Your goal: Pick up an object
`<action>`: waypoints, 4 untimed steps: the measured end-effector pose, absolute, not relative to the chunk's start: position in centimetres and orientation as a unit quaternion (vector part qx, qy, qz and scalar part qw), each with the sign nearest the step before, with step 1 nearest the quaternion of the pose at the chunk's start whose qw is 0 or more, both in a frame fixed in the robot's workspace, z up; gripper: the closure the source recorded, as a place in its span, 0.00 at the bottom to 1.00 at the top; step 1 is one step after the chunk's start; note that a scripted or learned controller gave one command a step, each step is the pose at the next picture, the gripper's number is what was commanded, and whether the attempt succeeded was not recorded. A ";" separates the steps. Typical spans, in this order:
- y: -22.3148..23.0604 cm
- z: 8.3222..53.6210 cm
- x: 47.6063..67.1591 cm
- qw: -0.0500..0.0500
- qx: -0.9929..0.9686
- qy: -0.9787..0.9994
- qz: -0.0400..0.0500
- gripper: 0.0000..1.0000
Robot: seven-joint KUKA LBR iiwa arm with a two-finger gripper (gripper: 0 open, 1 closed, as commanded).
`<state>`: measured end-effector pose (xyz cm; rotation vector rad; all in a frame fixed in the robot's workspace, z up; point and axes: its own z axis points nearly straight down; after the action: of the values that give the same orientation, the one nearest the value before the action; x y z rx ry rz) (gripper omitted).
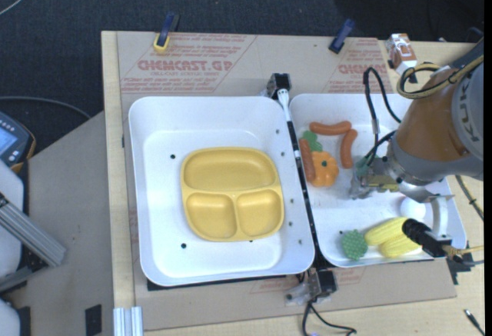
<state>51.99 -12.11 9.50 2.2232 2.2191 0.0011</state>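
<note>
The right bin [338, 207] holds toy food. Two red-brown sausages lie at its back, one lying across [330, 128] and one lengthwise [347, 148]. An orange carrot [306, 154] and an orange pepper [324, 170] sit by the bin's left wall. A green broccoli [354, 244] and a yellow corn cob [390, 236] lie at the front. My gripper [363, 185] is low over the bin floor, just right of the pepper and below the lengthwise sausage. I see nothing held in it.
The left bin [150, 173] holds a yellow divided plate [231, 193]. A black divider [296, 165] runs between the bins. The arm covers the right bin's right side. Clamps sit at the bench's back edge.
</note>
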 end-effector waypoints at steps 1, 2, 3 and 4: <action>-11.5 14.2 51.5 0.002 0.707 0.707 0.001 1.00; -11.0 18.9 51.0 0.003 0.707 0.708 0.001 1.00; -11.0 22.7 51.1 0.003 0.707 0.708 0.002 1.00; -6.6 23.7 54.7 0.002 0.705 0.709 0.002 1.00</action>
<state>54.69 -6.60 23.68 2.2120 2.2249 0.0060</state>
